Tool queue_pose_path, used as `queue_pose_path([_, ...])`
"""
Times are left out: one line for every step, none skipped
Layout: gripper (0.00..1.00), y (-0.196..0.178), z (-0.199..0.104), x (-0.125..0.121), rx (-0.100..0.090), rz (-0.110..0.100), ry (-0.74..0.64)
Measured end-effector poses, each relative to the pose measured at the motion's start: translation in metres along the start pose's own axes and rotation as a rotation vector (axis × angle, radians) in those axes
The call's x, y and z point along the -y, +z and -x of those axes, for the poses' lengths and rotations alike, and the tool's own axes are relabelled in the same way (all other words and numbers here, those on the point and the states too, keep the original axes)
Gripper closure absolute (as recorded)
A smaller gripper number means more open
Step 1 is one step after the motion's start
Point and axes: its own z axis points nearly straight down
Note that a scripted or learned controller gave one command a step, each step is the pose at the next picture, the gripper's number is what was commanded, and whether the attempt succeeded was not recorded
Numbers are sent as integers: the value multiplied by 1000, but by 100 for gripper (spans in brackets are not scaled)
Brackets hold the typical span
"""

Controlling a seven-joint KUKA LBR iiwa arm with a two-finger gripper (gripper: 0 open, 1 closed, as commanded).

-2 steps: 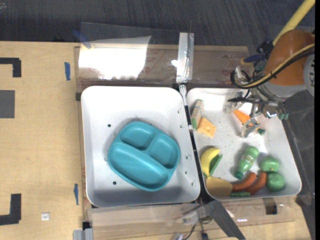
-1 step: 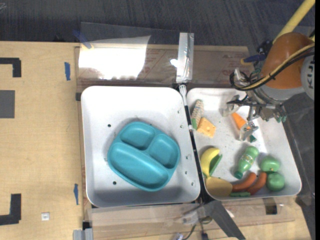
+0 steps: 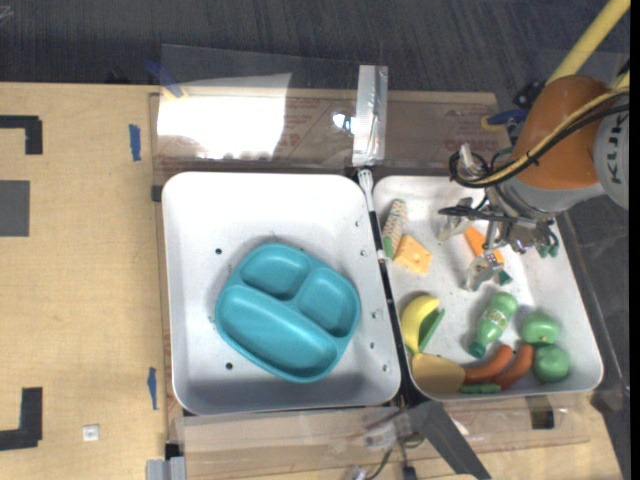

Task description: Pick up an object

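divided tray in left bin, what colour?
Teal, plain; the divided tray shows clearly in the camera view.

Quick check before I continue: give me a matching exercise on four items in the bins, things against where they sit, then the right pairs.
Things:
1. teal divided plate
2. cheese wedge
3. green bottle
4. banana

Places:
A. right bin, upper left part, near the divider
B. right bin, middle, below the gripper
C. left bin, centre
D. right bin, left edge, lower half

Pairs: 1-C, 2-A, 3-B, 4-D
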Motion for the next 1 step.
queue_pose_path([0,0,2,-1,2,-2,-79])
